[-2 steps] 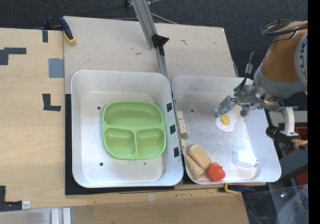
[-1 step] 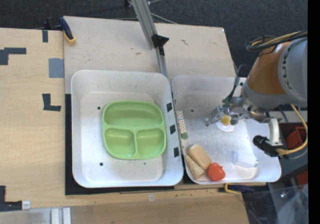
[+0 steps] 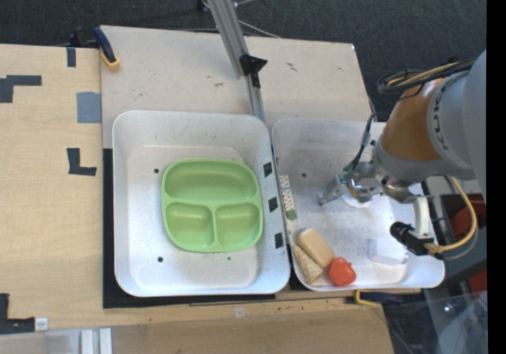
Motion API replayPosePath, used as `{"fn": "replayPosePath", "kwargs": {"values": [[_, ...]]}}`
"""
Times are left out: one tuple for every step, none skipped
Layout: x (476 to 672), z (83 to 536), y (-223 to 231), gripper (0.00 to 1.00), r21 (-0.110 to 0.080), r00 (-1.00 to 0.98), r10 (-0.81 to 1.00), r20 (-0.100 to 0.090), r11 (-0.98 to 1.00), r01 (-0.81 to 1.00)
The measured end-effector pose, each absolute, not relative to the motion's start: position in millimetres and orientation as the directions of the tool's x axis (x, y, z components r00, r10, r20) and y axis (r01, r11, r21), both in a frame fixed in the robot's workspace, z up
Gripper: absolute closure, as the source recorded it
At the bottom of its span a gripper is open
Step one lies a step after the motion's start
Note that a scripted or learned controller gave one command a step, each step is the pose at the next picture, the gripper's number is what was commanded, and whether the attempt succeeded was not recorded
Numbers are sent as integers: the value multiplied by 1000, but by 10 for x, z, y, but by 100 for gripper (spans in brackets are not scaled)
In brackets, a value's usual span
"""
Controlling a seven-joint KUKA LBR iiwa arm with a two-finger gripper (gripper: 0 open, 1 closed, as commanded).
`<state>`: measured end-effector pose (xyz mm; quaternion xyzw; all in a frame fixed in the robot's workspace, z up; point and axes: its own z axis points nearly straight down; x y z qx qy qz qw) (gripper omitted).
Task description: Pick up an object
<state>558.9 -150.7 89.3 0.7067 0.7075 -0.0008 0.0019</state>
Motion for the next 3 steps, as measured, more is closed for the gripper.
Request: {"fn": "replayPosePath", "kwargs": {"values": [[5598, 1012, -1500, 100, 3, -2, 1000, -3, 2, 1000], [5626, 1613, -1421, 100, 4, -2, 1000, -1, 2, 1000], [5610, 2243, -1399, 100, 5, -2, 1000, -1, 2, 1000]]}}
